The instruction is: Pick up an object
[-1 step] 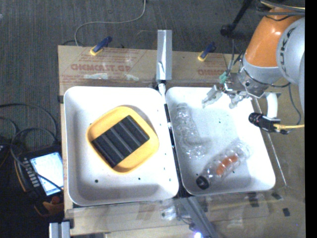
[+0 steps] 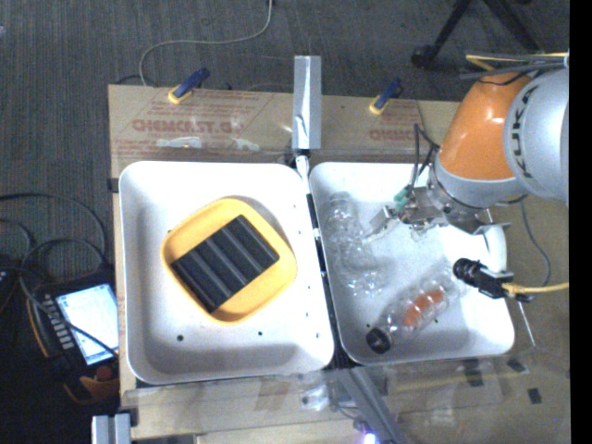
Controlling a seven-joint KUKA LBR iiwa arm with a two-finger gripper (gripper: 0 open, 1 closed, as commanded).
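Ribbed black-and-yellow block [image 2: 230, 259]; clear bottle [image 2: 416, 311]

The bench [image 2: 139, 118] carries 2 white bins [image 2: 139, 276] side by side, touching at the middle.

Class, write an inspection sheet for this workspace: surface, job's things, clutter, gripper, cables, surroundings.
Surface: two white bins, left bin and right bin, on a bench.
Job's things: yellow object with black ribbed top in left bin; clear plastic bottle with dark cap and clear crumpled plastic in right bin.
Clutter: nothing seen.
Gripper: gripper over right bin's far side; fingers unclear.
Cables: thin cable at right edge.
Surroundings: carpet, blue clamps, chair base.
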